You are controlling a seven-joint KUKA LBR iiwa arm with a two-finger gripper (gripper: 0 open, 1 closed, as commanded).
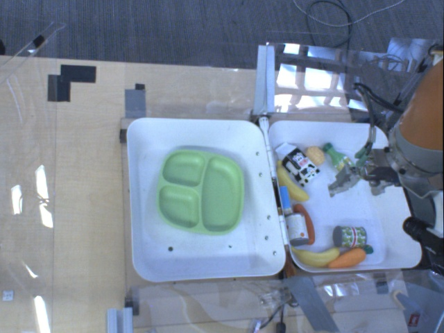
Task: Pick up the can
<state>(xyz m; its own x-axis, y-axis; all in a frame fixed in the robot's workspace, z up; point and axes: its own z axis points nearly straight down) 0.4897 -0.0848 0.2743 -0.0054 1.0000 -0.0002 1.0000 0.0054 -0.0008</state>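
The can (350, 236) lies on its side in the near part of the right bin (388, 214). It is dark with a green, white and red label. Just in front of it rest an orange carrot (351, 257) and a banana (316, 257). My gripper (342, 183) hangs over the middle of the same bin, farther back than the can and apart from it. Nothing shows in its grasp.
A green divided plate (201, 191) sits in the left bin (146, 255). The right bin also holds a black-and-white cow toy (300, 166), a second banana (291, 184), a yellow item (316, 155), a green item (336, 157) and a small bottle (298, 227) by the left wall.
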